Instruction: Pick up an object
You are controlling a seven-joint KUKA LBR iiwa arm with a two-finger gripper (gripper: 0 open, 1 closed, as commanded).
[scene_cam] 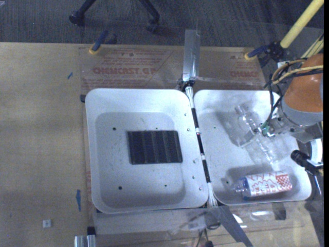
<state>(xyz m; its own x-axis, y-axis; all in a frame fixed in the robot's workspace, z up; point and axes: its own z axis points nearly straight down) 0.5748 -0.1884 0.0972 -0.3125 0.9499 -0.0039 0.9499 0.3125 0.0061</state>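
Note:
A dark ribbed rectangular pad (154, 147) lies flat in the middle of the left bin (103, 112). A plastic bottle with a red and white label (264, 184) lies on its side along the front of the right bin (216, 107), cap pointing left. My gripper (253, 133) hangs over the middle of the right bin, behind the bottle and apart from it. Its clear fingers (243, 118) are spread open with nothing between them. The arm's orange band (307, 89) is at the bin's right edge.
A metal divider post (190, 55) stands behind the seam between the bins. Clamps and cables (267, 51) crowd the back right corner. A black part (304, 161) sticks out by the right bin's right rim.

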